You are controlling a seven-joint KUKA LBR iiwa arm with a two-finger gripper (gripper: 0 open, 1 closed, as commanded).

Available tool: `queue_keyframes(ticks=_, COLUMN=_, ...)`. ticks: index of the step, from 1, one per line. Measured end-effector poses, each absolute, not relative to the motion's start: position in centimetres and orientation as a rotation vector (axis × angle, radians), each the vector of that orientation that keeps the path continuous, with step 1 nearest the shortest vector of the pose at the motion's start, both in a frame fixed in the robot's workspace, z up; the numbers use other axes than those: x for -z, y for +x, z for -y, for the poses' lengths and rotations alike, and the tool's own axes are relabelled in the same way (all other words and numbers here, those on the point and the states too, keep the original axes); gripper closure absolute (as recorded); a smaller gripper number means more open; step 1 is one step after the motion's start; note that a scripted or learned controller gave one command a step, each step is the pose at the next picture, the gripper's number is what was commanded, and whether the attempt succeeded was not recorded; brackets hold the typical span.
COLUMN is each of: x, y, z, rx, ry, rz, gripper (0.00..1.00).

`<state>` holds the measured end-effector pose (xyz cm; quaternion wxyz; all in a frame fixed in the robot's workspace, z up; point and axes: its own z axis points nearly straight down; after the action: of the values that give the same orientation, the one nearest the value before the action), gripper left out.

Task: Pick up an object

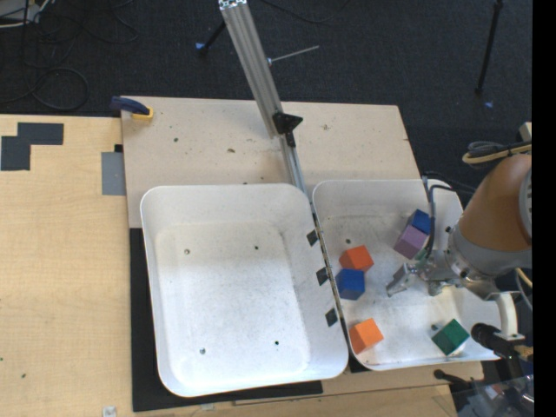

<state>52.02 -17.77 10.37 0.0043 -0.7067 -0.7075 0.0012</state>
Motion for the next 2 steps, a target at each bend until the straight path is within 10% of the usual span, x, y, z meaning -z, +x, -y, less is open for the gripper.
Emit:
queue_keyframes(ticks=1, x=-11.6, y=52.0, z=18.0, rx=-0.003, ry=-2.223, rz=2.211, gripper=1.0)
queue_keyframes(ticks=2, x=-16.5, y=52.7, z=17.3, rx=0.002, ry=-2.221, rz=2.224, gripper=1.0)
